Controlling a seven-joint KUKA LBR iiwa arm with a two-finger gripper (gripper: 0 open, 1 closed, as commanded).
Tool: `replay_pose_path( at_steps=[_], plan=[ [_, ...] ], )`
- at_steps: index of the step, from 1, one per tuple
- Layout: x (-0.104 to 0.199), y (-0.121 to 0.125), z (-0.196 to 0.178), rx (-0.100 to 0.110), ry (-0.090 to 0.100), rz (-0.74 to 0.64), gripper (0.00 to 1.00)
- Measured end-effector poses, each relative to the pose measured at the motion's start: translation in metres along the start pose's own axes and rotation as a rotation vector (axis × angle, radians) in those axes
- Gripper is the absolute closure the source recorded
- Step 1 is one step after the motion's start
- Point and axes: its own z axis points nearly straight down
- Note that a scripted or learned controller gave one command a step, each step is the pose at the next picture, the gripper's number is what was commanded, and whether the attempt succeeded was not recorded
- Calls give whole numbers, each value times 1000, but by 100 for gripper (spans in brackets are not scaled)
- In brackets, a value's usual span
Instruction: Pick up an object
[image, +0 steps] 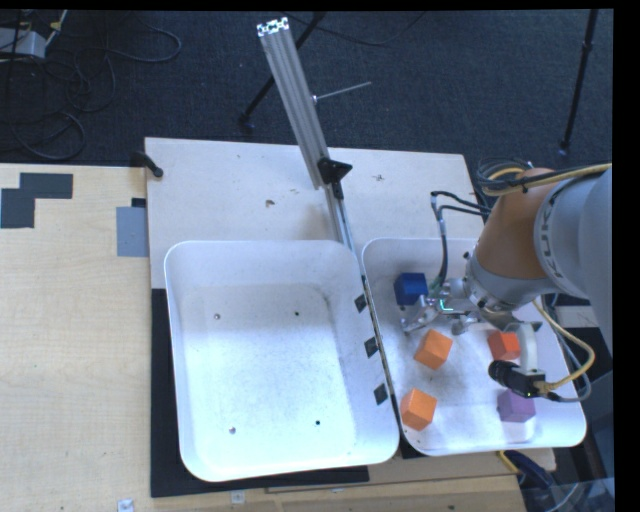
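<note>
- So, two white bins sit side by side on the bench: left bin (190, 300) and right bin (560, 435).
- Arm (560, 235) comes in from the right, orange band (510, 235) above the wrist, leaning over the upper part of the right bin.
- Gripper (440, 315) hangs low inside the right bin, metal fingers (415, 322) pointing left and down.
- Can't tell whether the jaws are spread or pressed together; the tips are too small and cluttered to read. Nothing visible between them.
- Blue block (409, 288) lies just up and left of the gripper, near the bin's left wall, close to the fingers; contact unclear.
- Orange block (434, 350) lies just below the gripper, on the bin floor, tilted. Looks apart from the tips, not pinched.
- Second orange block (419, 408) sits further down, near the lower left corner of the right bin, well clear of the gripper.
- Red-orange block (503, 345) is right of the gripper, partly behind the wrist hardware and cables.
- Purple block (516, 407) rests near the lower right of the bin, with a black cable connector (510, 377) just above it.
- Slanted aluminium rail (300, 110) runs from the top of the view down to the gap between the bins.
</note>
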Motion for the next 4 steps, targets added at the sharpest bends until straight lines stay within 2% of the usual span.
replay_pose_path(
  at_steps=[1,2,3,4],
  plan=[
    [16,7,0,-1,-2,-3,0],
    [23,-55,-2,-2,-1,0,0],
    [59,-66,-103,-4,1,-4,0],
    [15,-29,-10,0,0,-3,0]
  ],
)
